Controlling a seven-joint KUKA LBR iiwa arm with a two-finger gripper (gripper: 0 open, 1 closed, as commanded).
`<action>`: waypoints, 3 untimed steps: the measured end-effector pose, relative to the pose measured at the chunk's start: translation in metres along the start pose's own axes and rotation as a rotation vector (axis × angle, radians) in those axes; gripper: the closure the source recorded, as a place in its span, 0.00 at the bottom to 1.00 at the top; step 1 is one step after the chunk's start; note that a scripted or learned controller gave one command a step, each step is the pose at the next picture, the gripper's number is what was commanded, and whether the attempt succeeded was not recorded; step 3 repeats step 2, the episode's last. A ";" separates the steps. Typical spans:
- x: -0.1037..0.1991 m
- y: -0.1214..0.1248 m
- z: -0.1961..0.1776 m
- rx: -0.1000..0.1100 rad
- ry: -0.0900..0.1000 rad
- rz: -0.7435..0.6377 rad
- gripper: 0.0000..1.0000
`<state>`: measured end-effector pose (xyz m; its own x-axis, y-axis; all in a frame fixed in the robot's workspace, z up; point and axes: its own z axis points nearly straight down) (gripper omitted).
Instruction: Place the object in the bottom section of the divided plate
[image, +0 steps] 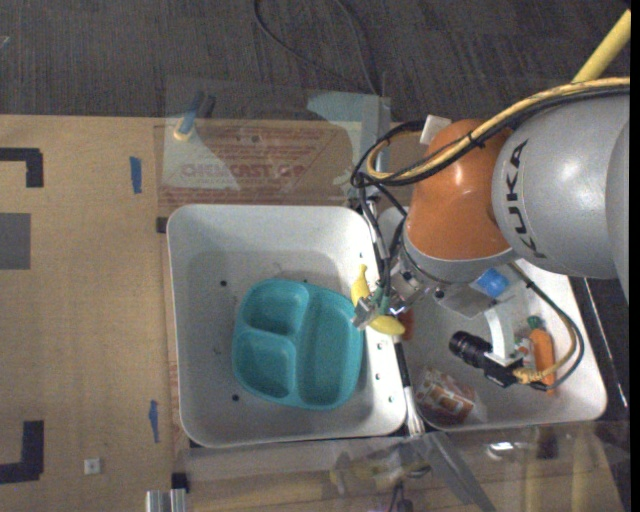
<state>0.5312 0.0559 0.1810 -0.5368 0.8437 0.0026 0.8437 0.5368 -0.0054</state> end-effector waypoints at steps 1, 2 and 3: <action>-0.013 -0.002 -0.106 -0.008 -0.005 -0.013 1.00; -0.012 -0.002 -0.106 -0.008 -0.004 -0.014 0.00; -0.012 -0.002 -0.106 -0.008 -0.004 -0.014 0.00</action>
